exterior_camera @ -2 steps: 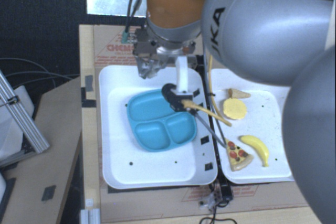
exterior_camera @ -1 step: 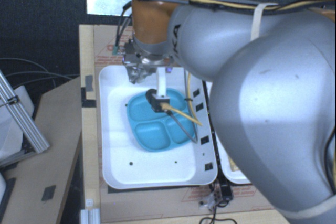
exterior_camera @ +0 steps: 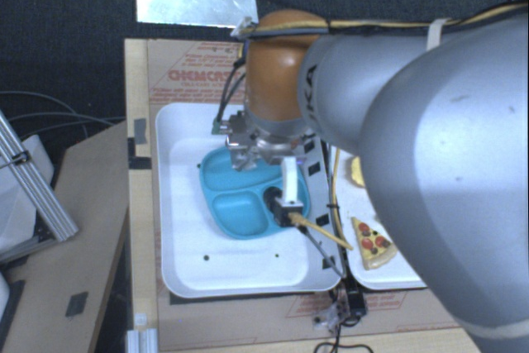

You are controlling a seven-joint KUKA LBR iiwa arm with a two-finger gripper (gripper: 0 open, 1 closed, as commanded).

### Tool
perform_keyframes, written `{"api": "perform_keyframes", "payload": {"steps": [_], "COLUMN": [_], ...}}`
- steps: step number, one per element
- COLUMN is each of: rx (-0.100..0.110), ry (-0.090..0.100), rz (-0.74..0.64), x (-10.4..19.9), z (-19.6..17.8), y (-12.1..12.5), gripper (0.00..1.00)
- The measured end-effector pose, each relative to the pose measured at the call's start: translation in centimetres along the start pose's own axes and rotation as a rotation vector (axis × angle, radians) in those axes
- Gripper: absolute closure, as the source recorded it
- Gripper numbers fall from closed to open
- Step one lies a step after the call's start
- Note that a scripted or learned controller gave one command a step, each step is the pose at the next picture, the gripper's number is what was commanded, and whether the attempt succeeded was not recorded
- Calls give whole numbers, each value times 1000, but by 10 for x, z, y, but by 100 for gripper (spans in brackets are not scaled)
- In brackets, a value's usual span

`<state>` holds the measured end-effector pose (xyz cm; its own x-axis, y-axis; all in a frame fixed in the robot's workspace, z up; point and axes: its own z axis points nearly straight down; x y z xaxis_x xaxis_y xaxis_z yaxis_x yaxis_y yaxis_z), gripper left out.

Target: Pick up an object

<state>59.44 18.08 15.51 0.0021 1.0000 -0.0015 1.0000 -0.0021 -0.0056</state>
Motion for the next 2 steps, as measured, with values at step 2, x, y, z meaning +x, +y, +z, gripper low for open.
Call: {"api": "perform_keyframes", "payload": {"steps": [2], "rx": [-11], "ry": [4], "rz": [-6], "x": [-5], "z": [-190], "y": [-109], "gripper": [100]}}
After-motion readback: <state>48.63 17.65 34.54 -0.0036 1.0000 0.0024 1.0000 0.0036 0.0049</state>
